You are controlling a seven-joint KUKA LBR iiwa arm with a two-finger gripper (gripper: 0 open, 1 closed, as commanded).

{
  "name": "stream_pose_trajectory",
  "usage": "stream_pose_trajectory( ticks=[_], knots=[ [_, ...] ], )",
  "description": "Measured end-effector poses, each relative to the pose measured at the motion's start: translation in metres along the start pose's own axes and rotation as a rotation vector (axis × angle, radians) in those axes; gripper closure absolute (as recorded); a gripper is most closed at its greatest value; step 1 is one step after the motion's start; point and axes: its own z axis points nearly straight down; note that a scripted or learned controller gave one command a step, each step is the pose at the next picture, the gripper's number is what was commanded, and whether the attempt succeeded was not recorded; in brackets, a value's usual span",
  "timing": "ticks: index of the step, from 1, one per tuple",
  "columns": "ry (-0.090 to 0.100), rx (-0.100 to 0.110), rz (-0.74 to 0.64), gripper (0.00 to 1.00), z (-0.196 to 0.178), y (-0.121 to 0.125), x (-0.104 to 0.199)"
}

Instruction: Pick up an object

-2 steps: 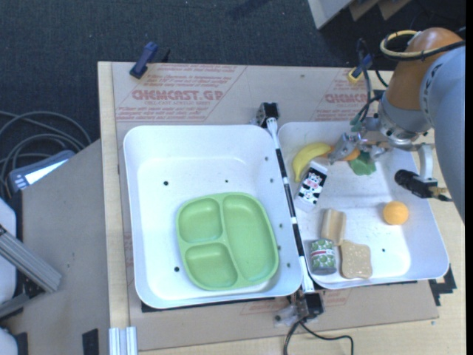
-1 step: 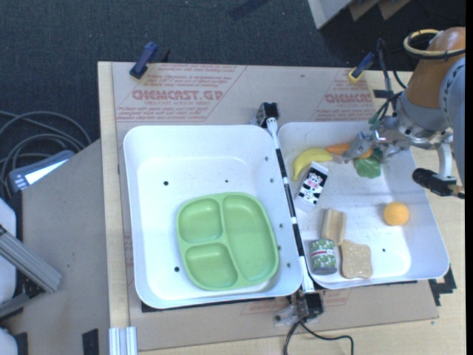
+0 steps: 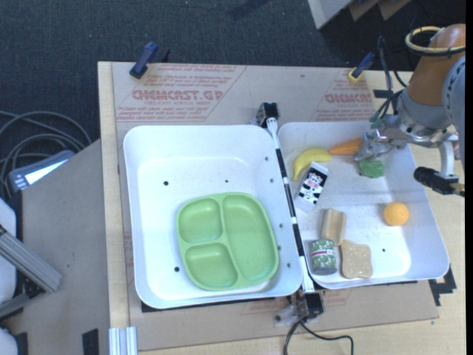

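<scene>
Where fingers (image 3: 372, 152) descend | green object (image 3: 372, 168) directly beneath, touching

bins (image 3: 148, 161): white plastic, smooth, a bit glossy
divided plate (image 3: 225, 241): green plastic, matt-ish and smooth
bench top (image 3: 181, 95): looks like brown paper or cardboard with red print, matt
arm (image 3: 432, 87): grey metal look, shiny orange band
orange ball (image 3: 396, 214): smooth, slightly shiny plastic
toast piece (image 3: 355, 259): rough, grainy-looking surface
floor (image 3: 74, 21): dark carpet, rough

A small green object (image 3: 372, 168) sits at the right bin's far right side, just beside an orange carrot (image 3: 344, 149).
</scene>
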Motion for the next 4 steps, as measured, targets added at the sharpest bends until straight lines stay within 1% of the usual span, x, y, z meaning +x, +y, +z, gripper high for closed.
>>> stream_pose_trajectory(
  ticks=[1,2,3,4],
  knots=[
    [-0.025,-0.028,0.007,1.00,-0.104,-0.056,0.064],
    [-0.025,-0.025,0.008,0.00,-0.103,-0.057,0.063],
    [-0.026,-0.039,0.009,0.00,-0.011,-0.089,0.111],
    [-0.032,-0.051,0.012,0.00,-0.002,-0.130,0.104]
  ],
)
